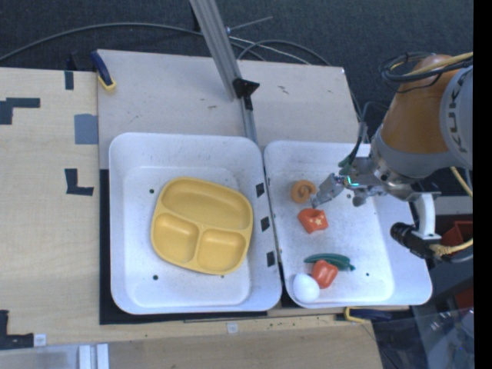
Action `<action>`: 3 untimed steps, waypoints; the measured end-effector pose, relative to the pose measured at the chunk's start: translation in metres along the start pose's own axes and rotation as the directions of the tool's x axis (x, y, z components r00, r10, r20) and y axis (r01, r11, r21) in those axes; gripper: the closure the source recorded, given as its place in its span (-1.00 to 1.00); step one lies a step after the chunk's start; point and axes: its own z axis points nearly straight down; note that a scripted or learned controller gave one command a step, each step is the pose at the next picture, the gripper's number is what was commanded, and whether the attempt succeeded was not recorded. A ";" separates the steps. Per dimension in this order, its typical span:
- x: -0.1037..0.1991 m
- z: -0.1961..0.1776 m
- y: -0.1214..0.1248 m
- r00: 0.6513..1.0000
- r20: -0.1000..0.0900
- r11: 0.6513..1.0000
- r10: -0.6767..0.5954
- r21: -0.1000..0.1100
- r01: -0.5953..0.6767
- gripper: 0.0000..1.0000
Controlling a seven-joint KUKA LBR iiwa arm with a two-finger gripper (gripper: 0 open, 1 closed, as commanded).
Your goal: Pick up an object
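Observation:
The right bin (361, 279) holds an orange ring-shaped piece (303, 191), a red chunk (313, 221), a red pepper with a green stem (326, 270) and a white egg (306, 287). My gripper (338, 191) hangs over the upper middle of that bin, just right of the orange ring and above the red chunk. Its fingers (324, 193) stand apart with nothing between them.
The left bin (131, 160) bears a yellow divided tray (202, 224). A metal pole (219, 41) slants up from the bins' far edge. The orange-banded arm (423, 129) covers the right bin's right side. Cables run across the dark floor behind.

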 end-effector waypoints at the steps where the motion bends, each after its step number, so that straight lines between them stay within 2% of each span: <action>1: 0.007 0.047 0.003 1.000 0.000 1.000 0.000 0.005 0.000 -1.00; 2: -0.002 0.103 0.006 1.000 0.000 1.000 0.001 0.005 -0.001 -1.00; 3: -0.002 0.125 0.006 1.000 0.002 1.000 0.001 -0.001 -0.001 -1.00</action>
